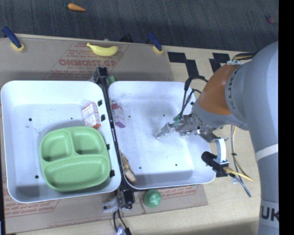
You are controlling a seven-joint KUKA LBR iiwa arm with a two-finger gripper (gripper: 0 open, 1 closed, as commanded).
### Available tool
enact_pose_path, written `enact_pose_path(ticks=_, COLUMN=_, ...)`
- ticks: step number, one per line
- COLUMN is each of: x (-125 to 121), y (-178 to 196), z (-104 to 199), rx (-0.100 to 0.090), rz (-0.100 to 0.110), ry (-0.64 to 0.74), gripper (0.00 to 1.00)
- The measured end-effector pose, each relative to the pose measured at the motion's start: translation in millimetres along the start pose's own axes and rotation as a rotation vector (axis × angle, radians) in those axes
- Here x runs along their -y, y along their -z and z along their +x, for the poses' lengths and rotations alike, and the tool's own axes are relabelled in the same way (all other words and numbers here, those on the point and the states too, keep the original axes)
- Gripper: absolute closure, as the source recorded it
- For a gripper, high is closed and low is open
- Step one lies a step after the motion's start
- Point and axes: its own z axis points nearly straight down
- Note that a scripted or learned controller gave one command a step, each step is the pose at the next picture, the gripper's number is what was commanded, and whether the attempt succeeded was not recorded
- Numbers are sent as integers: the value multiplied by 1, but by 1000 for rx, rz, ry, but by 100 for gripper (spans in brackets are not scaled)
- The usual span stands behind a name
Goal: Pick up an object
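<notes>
- Grey arm's two-finger gripper (162, 130) low over bare floor of right shallow white bin (152, 173); jaws apart, holding nothing
- Nearest object: small red-and-white packet (116, 112) by that bin's left wall
- Risk: closing here grabs air; packet lies well apart

A: Where does the camera sit?

B: Fixed above the bench, looking down at a slant, so the left bin (19, 131) and the right bin (152, 165) both fit in frame, side by side.

A: How near is it?

B: Far enough back to take in the cardboard sheet (68, 62) under the bins and a strip of dark floor (137, 9) along the top.

A: And the arm?

B: The grey arm (257, 97) enters from the right edge, large because it stands nearest the lens
</notes>
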Motion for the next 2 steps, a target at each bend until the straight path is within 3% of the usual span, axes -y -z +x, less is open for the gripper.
enact_pose_path(ticks=1, x=0, y=10, z=0, rx=-1, rz=1, ry=3, gripper=100)
enact_pose_path(ticks=2, x=69, y=50, z=-1, rx=0, rz=1, ry=-2, gripper=100)
